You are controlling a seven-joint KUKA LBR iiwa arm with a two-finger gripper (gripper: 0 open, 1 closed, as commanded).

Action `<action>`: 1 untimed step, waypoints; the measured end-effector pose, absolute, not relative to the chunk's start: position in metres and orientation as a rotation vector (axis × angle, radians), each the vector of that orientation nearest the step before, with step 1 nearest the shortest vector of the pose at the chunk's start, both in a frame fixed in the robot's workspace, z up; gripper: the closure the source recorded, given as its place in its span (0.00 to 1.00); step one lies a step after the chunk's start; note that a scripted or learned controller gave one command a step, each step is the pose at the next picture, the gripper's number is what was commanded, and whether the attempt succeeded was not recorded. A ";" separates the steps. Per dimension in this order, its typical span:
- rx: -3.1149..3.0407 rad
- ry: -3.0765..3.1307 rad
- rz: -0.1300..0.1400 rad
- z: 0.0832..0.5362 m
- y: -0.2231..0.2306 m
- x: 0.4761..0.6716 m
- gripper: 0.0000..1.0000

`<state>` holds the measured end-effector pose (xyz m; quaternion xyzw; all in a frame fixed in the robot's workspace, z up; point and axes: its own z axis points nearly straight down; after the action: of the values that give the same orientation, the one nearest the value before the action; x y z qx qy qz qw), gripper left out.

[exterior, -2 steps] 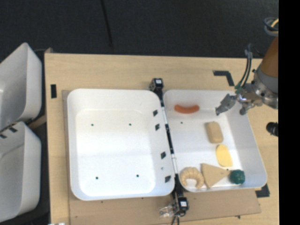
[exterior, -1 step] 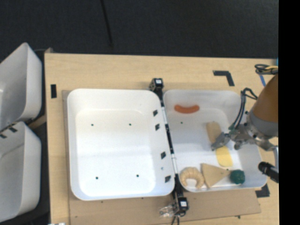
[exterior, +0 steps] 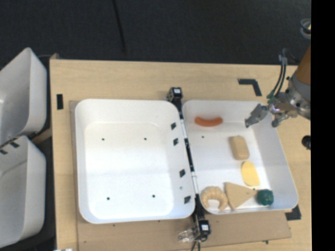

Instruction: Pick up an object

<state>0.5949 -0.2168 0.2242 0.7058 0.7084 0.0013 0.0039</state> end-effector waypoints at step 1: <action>2.223 2.223 -0.002 0.101 -0.185 0.524 0.00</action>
<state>0.5242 -0.1854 0.1007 0.7071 0.7071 -0.0008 -0.0013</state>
